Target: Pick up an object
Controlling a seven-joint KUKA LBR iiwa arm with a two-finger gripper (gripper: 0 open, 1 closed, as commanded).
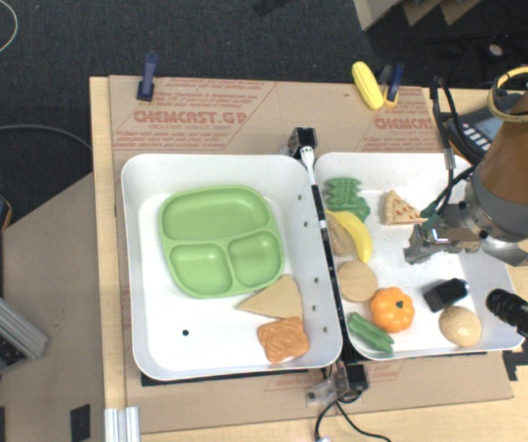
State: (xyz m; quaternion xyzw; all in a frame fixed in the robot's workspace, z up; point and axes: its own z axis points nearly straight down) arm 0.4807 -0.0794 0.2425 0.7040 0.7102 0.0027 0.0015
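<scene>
- Gripper [422, 244] sits low over the right bin [374, 167], at the end of the grey arm [512, 155] that comes in from the right; I cannot tell how its jaws stand, and I see nothing held in it.
- I see a pizza slice [398, 209] just up and left of the gripper, apart from it.
- I see a small black block [446, 294] below the gripper, and a tan round roll [460, 325] just under that block.
- An orange pumpkin [393, 308] lies left of the black block, with a green pea pod [370, 332] touching its lower left side.
- Along the right bin's left wall I see a leafy green piece [346, 196], then a banana [355, 234], then a tan round cookie [357, 280] below it.
- The left bin [144, 274] holds a green tray [219, 239] with 3 compartments.
- A tan wedge [273, 299] lies at the tray's lower right corner, and an orange waffle [283, 339] lies just below the wedge.
- Both bins rest on a cardboard sheet [199, 113], with a yellow clamp [367, 85] and a blue clamp [146, 75] at its far edge.
</scene>
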